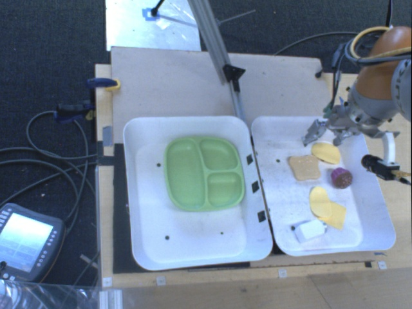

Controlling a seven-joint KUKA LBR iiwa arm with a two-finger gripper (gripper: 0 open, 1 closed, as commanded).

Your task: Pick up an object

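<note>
Hovering with fingers spread, the tool (328,131) hangs just above a smooth yellow oval slice (326,152).

left bin (145,237) open around green tray (205,173), right bin (273,192) cluttered

Off to the side of my bins
A pendant (26,239) lies lower left, with cables (45,140) looped beside my bench (174,82).
</note>
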